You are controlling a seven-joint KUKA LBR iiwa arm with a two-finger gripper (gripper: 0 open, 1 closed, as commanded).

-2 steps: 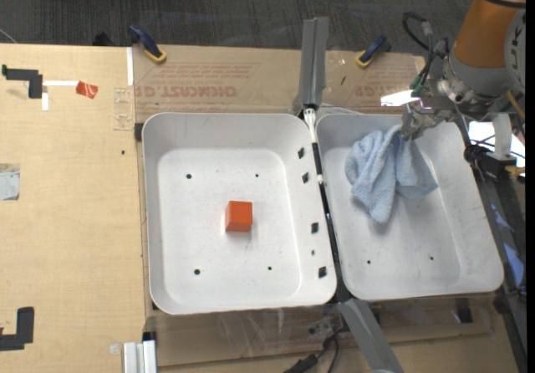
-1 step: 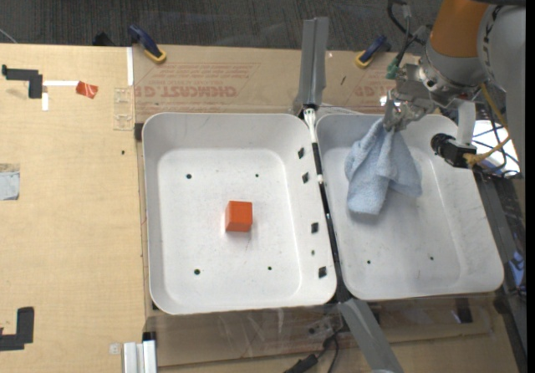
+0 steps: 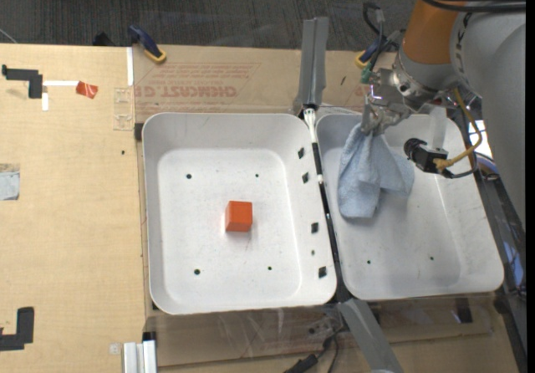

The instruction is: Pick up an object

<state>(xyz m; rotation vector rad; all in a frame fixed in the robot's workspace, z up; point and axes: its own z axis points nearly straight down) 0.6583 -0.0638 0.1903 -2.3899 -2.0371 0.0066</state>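
A light blue cloth hangs from my gripper over the back left part of the right bin. The fingers are pinched on the cloth's top corner, and its lower folds drape down toward the bin floor. In the left bin a small orange-red cube sits near the middle of the floor. The arm's orange band and grey wrist stand above the right bin's back edge.
A grey divider bar runs between the two bins. Cardboard lies behind the left bin, and a wooden bench top spreads to the left. Cables and a black connector hang beside the gripper.
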